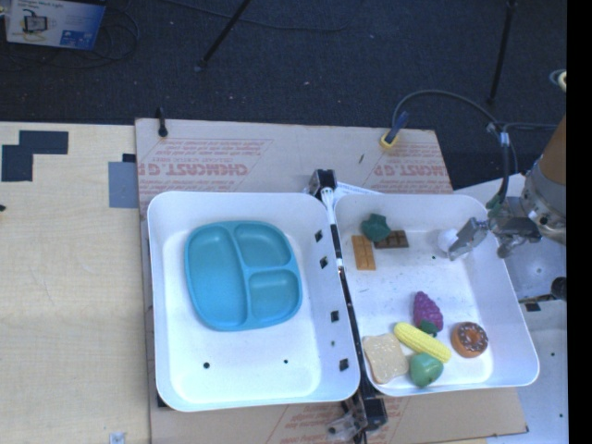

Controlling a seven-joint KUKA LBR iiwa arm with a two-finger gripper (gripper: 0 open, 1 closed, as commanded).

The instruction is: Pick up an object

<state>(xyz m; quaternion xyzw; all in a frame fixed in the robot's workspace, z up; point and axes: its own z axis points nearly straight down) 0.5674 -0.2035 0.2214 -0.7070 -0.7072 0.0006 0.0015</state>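
Observation:
My gripper (483,240) hangs over the right bin's (518,314) far right corner, open, with nothing between its fingers. The bin holds a dark green toy (375,226) beside a brown chocolate bar (395,240) and an orange cracker (363,252) at the far left. Nearer the front lie purple grapes (426,311), a yellow corn cob (422,340), a bread slice (385,357), a green fruit (425,371) and a frosted donut (470,339). The gripper is well apart from all of them, the chocolate bar being closest, to its left.
The left bin (176,359) carries a blue divided plate (244,274). A black ridge (335,276) separates the two bins. Bare bin floor lies between the gripper and the grapes. A cable (444,100) arches behind the right bin.

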